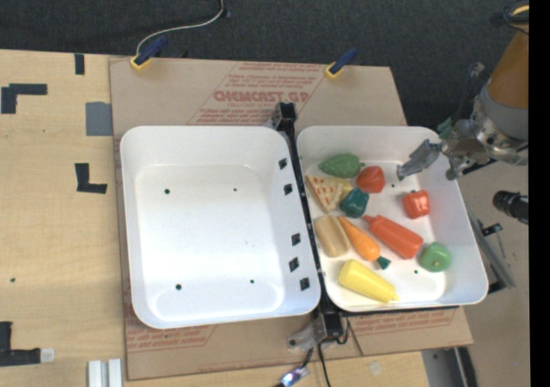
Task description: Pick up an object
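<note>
The gripper (pixel 436 162) hovers at the upper right of the right bin (pixel 468 291), its fingers apart and holding nothing. To grasp well, it should descend straight over the small red pepper (pixel 416 204), which lies apart from the crowded pieces, and close only when low.

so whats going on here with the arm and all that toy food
A robot arm reaches in from the right, and its tool hangs above the upper right part of the right bin, fingers apart, with nothing between them. That bin holds a pile of toy food: a yellow corn cob, a carrot, a long red-orange pepper, a small red pepper, a tomato and a green round piece, among others. Nothing has been picked up yet.
</note>
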You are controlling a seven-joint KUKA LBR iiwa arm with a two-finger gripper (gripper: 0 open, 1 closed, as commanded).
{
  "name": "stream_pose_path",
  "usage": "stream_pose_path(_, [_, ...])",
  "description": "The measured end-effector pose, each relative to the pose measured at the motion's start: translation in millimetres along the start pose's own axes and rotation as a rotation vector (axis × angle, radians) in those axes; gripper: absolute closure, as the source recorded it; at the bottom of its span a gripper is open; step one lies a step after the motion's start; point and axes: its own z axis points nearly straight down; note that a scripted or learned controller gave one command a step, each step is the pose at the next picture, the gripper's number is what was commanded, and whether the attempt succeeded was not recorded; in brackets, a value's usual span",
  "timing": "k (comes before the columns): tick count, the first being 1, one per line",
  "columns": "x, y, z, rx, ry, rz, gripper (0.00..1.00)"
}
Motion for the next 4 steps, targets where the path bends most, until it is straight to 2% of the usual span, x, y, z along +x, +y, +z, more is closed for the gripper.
stream_pose_path(1, [-20,53,129,-0.004,-0.001,-0.002,0.0])
stream_pose_path(2, [33,14,154,0.001,0.0,-0.002,0.0])
stream_pose_path(3, [31,16,142,-0.003,-0.001,-0.001,1.0])
stream_pose_path(4, [80,39,149,-0.011,-0.01,-0.001,1.0])
